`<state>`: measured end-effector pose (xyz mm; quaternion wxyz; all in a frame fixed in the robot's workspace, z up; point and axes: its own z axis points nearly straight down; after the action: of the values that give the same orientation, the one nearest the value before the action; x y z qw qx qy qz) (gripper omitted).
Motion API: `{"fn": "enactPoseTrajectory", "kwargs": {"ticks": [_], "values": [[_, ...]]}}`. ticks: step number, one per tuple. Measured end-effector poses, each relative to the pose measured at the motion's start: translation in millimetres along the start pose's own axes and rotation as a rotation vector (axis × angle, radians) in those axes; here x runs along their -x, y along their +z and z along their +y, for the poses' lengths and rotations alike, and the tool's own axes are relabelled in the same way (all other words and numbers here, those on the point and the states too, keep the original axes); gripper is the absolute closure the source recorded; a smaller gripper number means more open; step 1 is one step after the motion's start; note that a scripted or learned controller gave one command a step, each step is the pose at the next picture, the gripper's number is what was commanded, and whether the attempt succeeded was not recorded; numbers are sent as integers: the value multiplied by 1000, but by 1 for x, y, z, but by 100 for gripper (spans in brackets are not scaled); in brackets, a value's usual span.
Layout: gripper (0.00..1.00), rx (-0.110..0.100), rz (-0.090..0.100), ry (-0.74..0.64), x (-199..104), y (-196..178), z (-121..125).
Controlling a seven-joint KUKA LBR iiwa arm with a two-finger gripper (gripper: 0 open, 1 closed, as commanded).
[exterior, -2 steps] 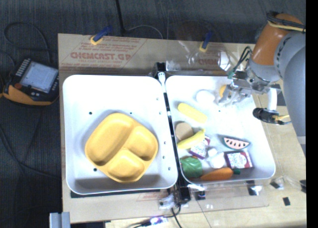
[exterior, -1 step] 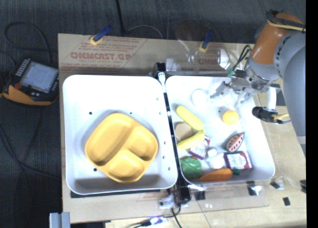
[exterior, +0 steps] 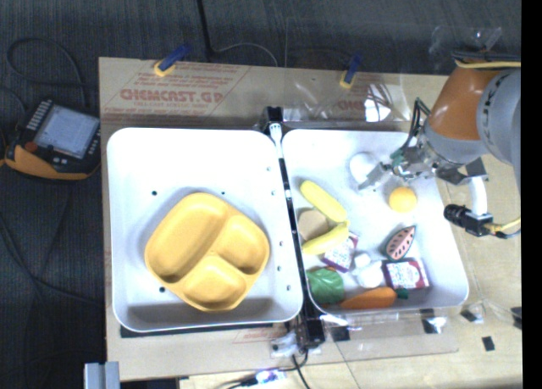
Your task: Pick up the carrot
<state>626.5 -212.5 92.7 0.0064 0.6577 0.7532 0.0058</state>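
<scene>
Figure: overhead slanted view of two white bins on the counter, described from the near edge outward, with positions referred to the carrot (exterior: 369,298). The carrot, orange and slim, lies lengthwise along the near wall of the right bin (exterior: 453,269), its tip pointing toward the divider between the bins. Touching or just beside that tip sits a round green vegetable (exterior: 325,285); just beyond the carrot's thick end rests a red-and-white packet (exterior: 403,275). Farther off are a second small packet (exterior: 340,255), a reddish oval piece (exterior: 400,241), a yellow corn cob (exterior: 326,238) and a banana-like yellow piece (exterior: 323,199). Well beyond the carrot a yellow ball (exterior: 403,199) and a white egg-shaped item (exterior: 362,163) lie near the end effector (exterior: 378,173), which hovers at the far side of the same bin, well apart from the carrot; its fingers appear spread and hold nothing. The left bin (exterior: 127,209) carries a yellow divided dish (exterior: 207,249).

Judgement: the step in hand is the approach. A good grasp probably calls for travel to the near wall, fingers closing across the carrot's narrow width at mid-length. Risks: the wall may block one finger, and the packet or green vegetable may be nudged or caught
</scene>
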Motion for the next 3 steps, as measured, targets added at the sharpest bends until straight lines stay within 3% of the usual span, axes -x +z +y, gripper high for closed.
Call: {"fn": "enactPoseTrajectory", "kwargs": {"ticks": [1,2,3], "values": [[0,9,7,104,0,-1,-14],[0,0,-7,87,-20,1,-40],[0,14,9,266,-9,-4,-72]]}}
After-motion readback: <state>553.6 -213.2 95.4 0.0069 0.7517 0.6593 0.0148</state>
